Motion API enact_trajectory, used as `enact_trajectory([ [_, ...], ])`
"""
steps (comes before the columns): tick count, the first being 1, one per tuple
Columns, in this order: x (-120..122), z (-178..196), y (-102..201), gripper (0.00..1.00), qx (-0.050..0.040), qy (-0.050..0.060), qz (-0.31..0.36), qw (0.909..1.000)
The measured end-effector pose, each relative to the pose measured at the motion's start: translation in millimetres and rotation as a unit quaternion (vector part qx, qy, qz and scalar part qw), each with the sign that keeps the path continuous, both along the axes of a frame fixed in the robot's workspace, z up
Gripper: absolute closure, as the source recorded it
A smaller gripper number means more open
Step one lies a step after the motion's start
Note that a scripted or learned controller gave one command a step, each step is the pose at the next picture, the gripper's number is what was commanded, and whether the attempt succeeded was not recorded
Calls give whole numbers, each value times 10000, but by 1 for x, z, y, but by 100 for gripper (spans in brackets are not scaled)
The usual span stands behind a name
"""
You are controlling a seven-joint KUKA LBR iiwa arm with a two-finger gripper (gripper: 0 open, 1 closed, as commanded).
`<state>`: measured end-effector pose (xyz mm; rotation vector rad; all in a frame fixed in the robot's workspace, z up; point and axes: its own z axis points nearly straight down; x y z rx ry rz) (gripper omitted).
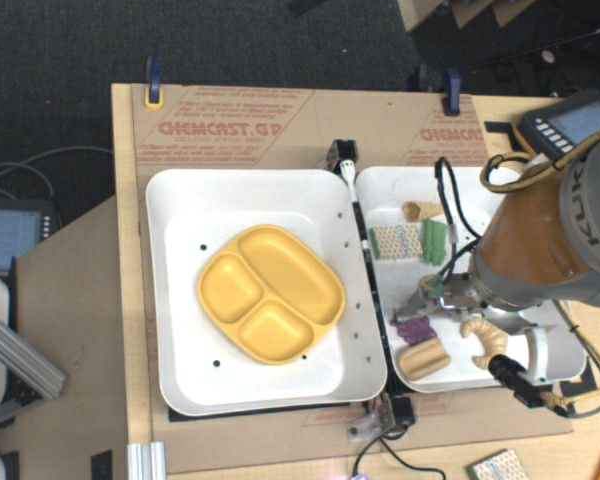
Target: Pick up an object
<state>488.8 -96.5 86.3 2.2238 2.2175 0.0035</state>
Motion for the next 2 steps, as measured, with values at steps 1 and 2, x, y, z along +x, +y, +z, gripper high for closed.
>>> enact_trajectory([
  [1, 56, -1, -2, 0, -13, -18, 25, 10000],
  [2, 54, 9, -2, 100, -12, -10, 8, 10000],
])
